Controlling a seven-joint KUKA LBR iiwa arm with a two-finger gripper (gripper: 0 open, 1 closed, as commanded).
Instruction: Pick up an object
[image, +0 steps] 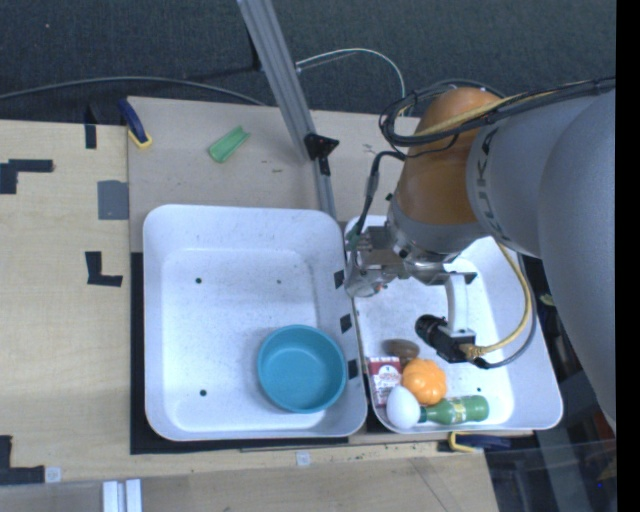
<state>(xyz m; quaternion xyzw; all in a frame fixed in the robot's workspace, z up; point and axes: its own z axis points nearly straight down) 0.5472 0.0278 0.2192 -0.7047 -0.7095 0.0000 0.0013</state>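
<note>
My gripper (368, 270) hangs over the upper left part of the right bin (520, 390), close to the wall between the two bins. The orange wrist band and grey arm cover most of it from above. In the right bin's near left corner lie an orange ball (424, 381), a white egg-like thing (403, 408), a green bottle (462, 409), a small red-and-white packet (384, 376) and a brown piece (402, 349). These lie well below the gripper in the view. A blue bowl (300, 368) sits in the left bin (200, 300).
A grey pole (285, 90) slants across the back of the bench, above the left bin's far right corner. A green block (228, 144) and a blue-yellow clamp (134, 124) lie on the bench behind the left bin. Cables (510, 320) loop over the right bin.
</note>
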